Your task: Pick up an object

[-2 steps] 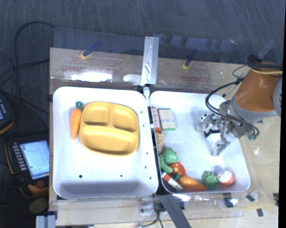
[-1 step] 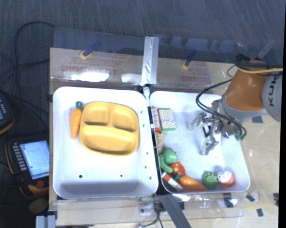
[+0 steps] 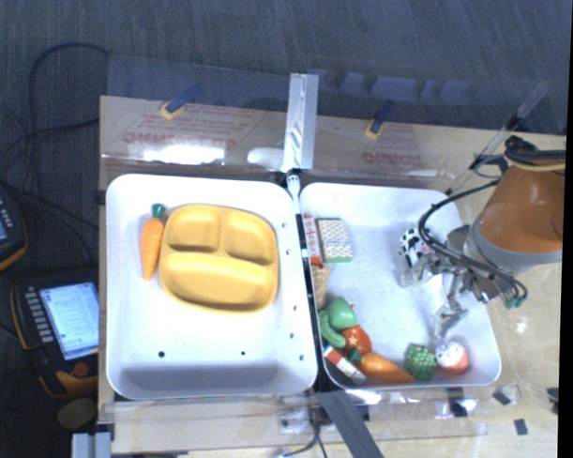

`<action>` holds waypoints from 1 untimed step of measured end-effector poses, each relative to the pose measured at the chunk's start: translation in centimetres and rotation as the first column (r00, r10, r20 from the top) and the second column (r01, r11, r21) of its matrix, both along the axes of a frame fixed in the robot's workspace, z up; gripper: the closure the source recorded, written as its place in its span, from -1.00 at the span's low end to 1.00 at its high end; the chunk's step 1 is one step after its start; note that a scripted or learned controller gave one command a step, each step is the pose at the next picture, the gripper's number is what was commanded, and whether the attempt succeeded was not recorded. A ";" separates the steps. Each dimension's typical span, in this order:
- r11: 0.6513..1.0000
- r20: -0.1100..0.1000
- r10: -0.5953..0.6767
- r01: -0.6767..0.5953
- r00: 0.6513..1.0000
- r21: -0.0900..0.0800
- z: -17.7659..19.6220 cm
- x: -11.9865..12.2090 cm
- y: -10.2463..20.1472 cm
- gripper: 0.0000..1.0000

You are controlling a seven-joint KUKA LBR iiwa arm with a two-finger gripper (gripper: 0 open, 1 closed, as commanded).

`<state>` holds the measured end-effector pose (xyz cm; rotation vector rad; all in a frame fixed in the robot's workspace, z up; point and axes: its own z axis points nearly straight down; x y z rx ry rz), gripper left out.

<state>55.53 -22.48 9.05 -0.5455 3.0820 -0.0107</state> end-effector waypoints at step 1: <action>0.992 -0.003 0.125 -0.125 0.992 -0.001 -0.1 3.0 0.0 -1.00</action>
